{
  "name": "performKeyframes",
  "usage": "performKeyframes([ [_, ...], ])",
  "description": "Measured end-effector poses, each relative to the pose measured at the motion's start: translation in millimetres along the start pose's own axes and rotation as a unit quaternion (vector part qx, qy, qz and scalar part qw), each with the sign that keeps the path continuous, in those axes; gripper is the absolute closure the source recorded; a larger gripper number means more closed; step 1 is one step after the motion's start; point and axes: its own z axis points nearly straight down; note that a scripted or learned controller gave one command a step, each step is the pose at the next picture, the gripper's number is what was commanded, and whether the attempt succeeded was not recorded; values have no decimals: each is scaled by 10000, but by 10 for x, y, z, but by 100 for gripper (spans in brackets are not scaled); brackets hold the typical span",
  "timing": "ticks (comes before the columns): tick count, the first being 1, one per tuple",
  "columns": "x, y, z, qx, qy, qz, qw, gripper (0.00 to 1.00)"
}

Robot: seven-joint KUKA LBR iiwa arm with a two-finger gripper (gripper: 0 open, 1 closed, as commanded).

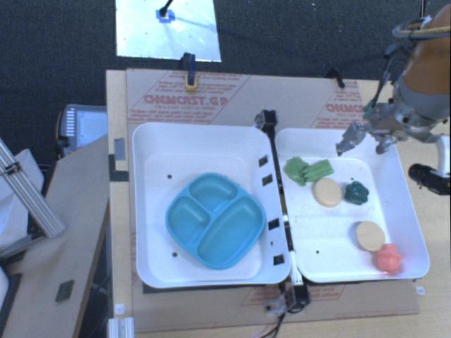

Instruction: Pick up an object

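Note:
The right bin (402,189) holds several small items: a green piece (308,170), a cream round piece (328,191), a dark teal piece (356,192), a tan round piece (370,235) and a pink piece (387,258). My gripper (366,144) hangs over the bin's far edge, up and to the right of the green piece. Its two fingers are spread apart with nothing between them. The grey arm with its orange band (426,69) rises behind it at the upper right.
A blue divided plate (215,219) lies in the left bin (151,189). A black clip strip (275,189) runs along the wall between the two bins. Cardboard (211,97) lines the bench under them.

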Motion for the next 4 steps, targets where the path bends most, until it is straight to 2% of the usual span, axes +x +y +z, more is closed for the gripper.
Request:
performKeyframes([
  [1, 4, 20, -72, -59, -8, -12, 10000, 0],
  [2, 10, 69, 543, -43, -7, -4, 10000, 0],
  [3, 12, 48, 964, -43, -8, 0, 10000, 0],
  [4, -31, 146, 1488, -46, -8, 3, 10000, 0],
])
